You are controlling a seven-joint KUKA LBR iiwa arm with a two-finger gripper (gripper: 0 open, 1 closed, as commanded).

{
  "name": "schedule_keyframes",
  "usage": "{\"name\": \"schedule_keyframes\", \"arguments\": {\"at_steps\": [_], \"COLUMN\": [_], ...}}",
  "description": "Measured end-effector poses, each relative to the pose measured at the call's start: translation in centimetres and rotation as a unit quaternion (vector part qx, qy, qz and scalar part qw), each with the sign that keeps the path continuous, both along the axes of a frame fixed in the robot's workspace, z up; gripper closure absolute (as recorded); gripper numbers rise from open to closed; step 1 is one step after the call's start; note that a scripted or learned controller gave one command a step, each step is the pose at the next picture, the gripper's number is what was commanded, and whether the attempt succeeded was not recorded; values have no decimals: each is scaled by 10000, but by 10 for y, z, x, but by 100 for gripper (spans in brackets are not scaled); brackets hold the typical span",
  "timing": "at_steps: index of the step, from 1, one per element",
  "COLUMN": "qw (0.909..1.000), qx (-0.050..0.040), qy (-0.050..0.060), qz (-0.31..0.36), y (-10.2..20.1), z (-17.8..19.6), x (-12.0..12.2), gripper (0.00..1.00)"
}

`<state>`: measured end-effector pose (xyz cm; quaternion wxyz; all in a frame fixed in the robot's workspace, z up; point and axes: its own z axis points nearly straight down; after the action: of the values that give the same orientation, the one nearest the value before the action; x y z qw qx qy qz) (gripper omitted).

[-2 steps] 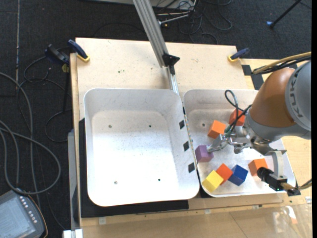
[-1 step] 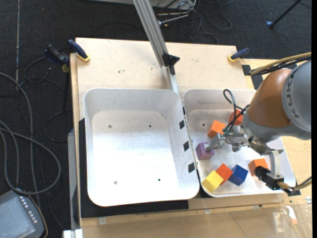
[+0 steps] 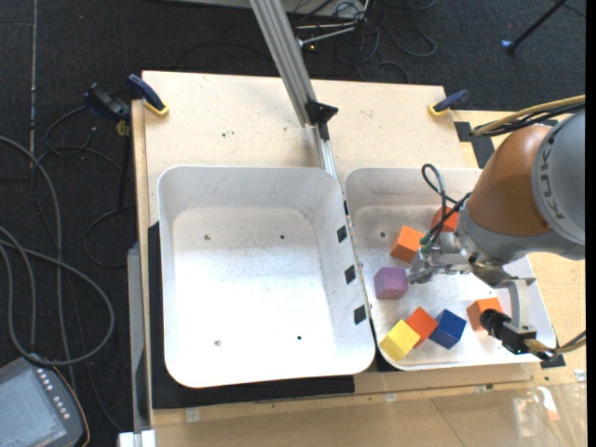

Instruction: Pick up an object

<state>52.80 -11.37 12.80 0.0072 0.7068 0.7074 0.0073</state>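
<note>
Where the arm (image 3: 526,194) reaches in from your right, you find the gripper (image 3: 426,266) low over the right bin (image 3: 372,186), just right of the purple block (image 3: 391,282) and just below an orange block (image 3: 407,243). You cannot tell from this view whether the gripper is spread or closed, and no block is seen between its tips. A black cable loops above the wrist.

Locate the candidate objects as follows, all inside the right bin:
- The purple block lies nearest the gripper, toward the bin's left wall.
- The orange block sits just above the gripper, with a second orange piece (image 3: 449,218) partly hidden behind the arm.
- A yellow block (image 3: 400,340), a red-orange block (image 3: 422,323) and a blue block (image 3: 449,328) form a touching row near the front rim.
- Another orange block (image 3: 484,311) lies at the right, beside a black fitting on the arm's hardware.

The left bin (image 3: 251,273) stands side by side with the right bin, their rims meeting at the centre. Both bins rest on a pale bench (image 3: 233,110), with blue and yellow clamps (image 3: 146,93) at its far corners. A slanted metal bar (image 3: 281,40) descends to the bench between the bins.
</note>
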Motion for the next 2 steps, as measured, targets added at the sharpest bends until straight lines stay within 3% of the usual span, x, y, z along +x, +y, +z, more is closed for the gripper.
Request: {"name": "schedule_keyframes", "arguments": {"at_steps": [2], "qw": [10000], "qx": [-7], "qy": [70], "qz": [18], "y": [11], "z": [109], "x": [7], "gripper": [100]}}
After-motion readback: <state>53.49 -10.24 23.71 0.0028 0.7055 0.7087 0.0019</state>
